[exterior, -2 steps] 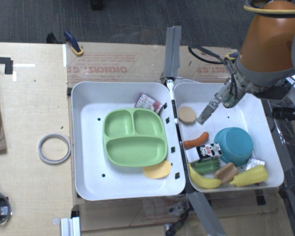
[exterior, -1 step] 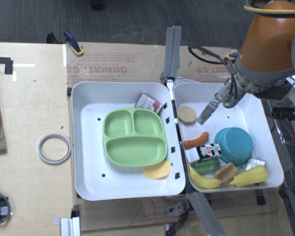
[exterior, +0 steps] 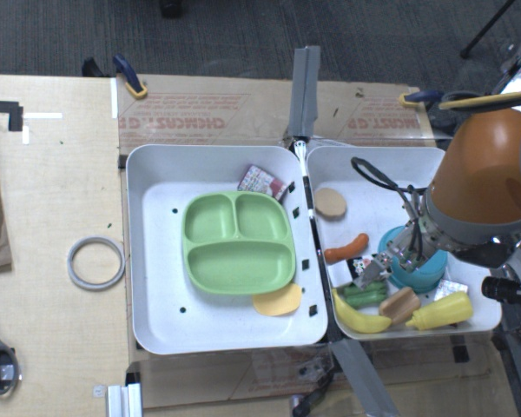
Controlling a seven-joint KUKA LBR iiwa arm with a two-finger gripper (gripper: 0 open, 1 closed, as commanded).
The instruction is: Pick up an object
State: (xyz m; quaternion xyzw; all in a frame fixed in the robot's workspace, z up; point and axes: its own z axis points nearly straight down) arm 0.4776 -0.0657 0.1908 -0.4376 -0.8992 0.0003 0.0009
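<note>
The arm reaches into the right bin (exterior: 378, 156) from the right. My gripper (exterior: 380, 268) hangs low over a cluster of toy food near the bin's front. Under it lie a green vegetable piece (exterior: 361, 295), a small black and white item (exterior: 359, 268), a banana (exterior: 359, 316), a brown bread piece (exterior: 398, 305) and a yellow corn-like piece (exterior: 440, 312). A blue cup (exterior: 419, 273) sits just right of the gripper, partly hidden by the wrist. An orange carrot (exterior: 346, 248) and a tan round cookie (exterior: 331, 203) lie further back.
The left bin (exterior: 148, 233) holds a green divided plate (exterior: 239, 241), a yellow slice (exterior: 278, 301) at its front edge and a small patterned packet (exterior: 260, 181) behind it. A grey tape ring (exterior: 96, 261) lies on the bench to the left.
</note>
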